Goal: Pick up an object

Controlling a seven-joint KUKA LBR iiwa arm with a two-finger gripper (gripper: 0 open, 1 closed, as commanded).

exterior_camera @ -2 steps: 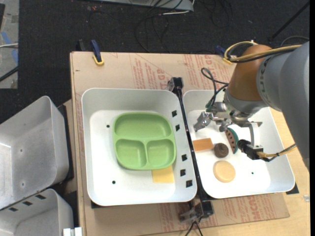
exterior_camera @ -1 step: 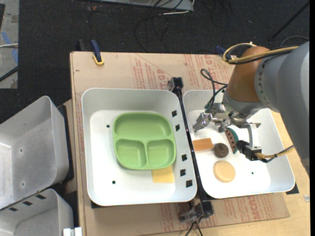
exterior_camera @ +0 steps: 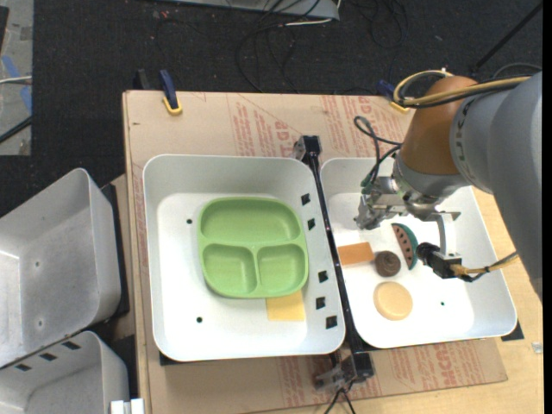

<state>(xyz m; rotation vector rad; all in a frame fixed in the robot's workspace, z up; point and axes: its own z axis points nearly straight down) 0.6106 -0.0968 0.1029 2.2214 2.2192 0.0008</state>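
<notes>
Orange block (exterior_camera: pixel 354 253), brown puck (exterior_camera: pixel 387 264), tan disc (exterior_camera: pixel 393 300), watermelon slice (exterior_camera: pixel 403 239): right bin.

Open floor beside green tray (exterior_camera: pixel 254 247) (left bin (exterior_camera: pixel 164 231))

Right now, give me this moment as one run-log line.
arm over right bin | gripper above orange block | nothing seen held | green tray in left bin
</notes>
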